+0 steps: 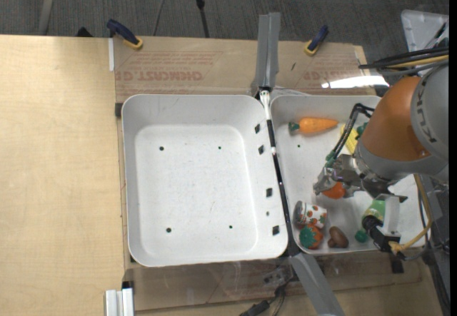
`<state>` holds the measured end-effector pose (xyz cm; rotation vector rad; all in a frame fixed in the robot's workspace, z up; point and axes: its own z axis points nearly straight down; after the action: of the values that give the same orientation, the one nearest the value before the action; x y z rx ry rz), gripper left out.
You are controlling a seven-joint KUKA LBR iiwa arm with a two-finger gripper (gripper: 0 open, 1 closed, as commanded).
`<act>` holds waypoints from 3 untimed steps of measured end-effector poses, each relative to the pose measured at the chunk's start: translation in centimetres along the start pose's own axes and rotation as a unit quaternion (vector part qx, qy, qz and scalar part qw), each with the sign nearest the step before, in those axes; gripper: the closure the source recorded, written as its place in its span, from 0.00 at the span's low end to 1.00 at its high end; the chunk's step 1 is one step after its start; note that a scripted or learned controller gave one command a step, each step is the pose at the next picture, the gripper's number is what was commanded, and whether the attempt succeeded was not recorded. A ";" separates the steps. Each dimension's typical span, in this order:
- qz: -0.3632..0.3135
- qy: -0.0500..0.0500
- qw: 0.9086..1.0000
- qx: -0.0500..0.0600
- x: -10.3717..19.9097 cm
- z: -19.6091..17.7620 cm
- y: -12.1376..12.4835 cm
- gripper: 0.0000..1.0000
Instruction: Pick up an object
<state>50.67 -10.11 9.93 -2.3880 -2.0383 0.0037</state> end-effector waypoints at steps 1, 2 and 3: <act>-0.001 -0.001 1.000 0.000 5.5 -9.2 4.2 1.00; -0.001 -0.001 1.000 0.000 5.5 -9.1 4.2 0.00; -0.028 0.000 1.000 0.001 -1.5 -3.3 -2.3 0.00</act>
<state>48.17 -11.18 13.24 -2.3294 -2.1045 0.0055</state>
